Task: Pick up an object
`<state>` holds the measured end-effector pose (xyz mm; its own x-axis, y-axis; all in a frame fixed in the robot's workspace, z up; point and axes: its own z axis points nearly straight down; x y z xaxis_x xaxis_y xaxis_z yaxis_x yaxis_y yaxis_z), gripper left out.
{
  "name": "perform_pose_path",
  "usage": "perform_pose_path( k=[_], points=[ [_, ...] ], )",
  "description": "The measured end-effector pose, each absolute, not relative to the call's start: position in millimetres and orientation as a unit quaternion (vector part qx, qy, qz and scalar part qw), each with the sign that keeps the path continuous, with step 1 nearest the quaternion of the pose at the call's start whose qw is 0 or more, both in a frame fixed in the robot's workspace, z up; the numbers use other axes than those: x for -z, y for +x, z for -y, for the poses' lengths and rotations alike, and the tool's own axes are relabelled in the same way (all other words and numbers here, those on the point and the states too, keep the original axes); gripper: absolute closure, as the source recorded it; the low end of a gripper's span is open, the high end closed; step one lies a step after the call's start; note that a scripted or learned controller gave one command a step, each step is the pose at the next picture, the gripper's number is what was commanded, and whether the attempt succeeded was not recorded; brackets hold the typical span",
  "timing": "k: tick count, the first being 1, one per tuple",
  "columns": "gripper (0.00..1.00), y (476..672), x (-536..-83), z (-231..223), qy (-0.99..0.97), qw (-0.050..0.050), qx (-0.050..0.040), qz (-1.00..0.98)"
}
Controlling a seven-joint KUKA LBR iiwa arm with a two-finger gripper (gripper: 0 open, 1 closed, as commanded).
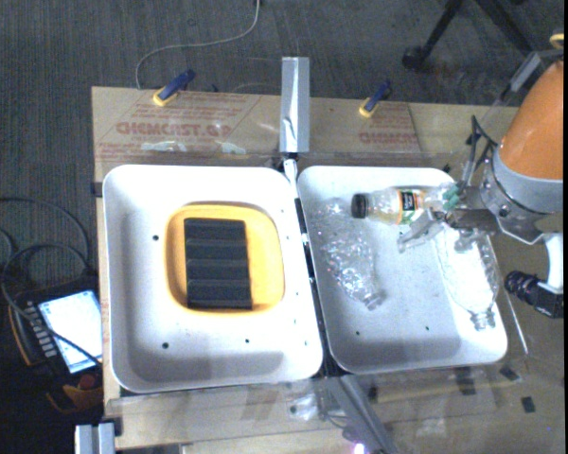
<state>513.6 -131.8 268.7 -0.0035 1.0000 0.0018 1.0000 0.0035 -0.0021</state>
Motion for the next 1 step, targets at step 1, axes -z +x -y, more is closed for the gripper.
perform_pose_path(
  k=[1],
  points=[
    [0.00,572.3,-224.3,164.4,-0.690,0.000,-0.0013,0.724]
  ],
)
